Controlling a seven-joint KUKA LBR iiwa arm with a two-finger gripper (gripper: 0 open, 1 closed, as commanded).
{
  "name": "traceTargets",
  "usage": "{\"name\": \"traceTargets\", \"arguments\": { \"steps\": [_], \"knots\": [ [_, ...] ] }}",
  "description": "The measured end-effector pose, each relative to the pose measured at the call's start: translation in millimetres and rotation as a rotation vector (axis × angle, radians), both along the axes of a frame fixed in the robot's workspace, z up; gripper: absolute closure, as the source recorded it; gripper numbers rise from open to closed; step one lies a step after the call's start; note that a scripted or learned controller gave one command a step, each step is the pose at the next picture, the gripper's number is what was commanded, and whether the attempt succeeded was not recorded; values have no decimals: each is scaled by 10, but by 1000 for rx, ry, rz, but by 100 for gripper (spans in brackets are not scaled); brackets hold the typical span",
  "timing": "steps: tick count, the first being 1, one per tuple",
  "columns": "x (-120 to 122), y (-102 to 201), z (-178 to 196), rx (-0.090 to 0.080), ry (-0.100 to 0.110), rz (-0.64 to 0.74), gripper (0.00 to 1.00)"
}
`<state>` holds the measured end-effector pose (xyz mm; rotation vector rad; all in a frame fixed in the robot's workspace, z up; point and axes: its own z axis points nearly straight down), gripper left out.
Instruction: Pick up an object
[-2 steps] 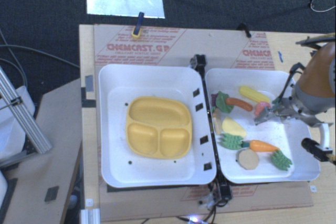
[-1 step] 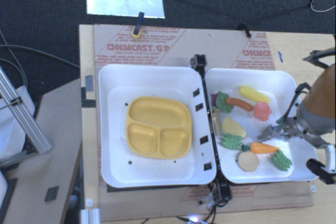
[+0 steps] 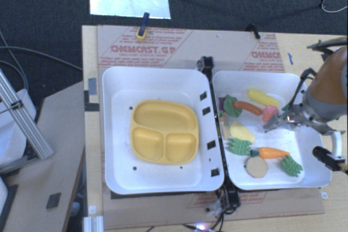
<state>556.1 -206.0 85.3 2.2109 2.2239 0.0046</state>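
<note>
The right bin (image 3: 312,171) holds several toy foods. A yellow corn cob (image 3: 263,98) lies at the back, with a red sausage (image 3: 247,107) and a green leafy piece (image 3: 231,106) to its left. A pink piece (image 3: 269,113) lies just left of my gripper (image 3: 275,122), which hangs low over the middle of this bin. Nearer the front are a pale yellow piece (image 3: 242,132), a green piece (image 3: 238,146), an orange carrot (image 3: 273,152), a tan round disc (image 3: 256,167) and a green leafy piece (image 3: 292,166).
The left bin (image 3: 117,133) holds a yellow divided plate (image 3: 164,131). A black divider with clips (image 3: 213,127) runs between the bins. The grey and orange arm (image 3: 329,89) covers the right bin's far right side. Cardboard (image 3: 163,46) lies under both bins.
</note>
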Motion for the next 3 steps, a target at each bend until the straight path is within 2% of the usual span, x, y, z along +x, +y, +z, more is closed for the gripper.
{"name": "traceTargets", "arguments": {
  "steps": [1, 2, 3],
  "knots": [
    [-729, 393, -17, 6, 12, -5, 0],
    [-696, -31, -6, -1, 4, -8, 0],
    [-682, -7, 102, 1, 1, -5, 100]
  ]
}}
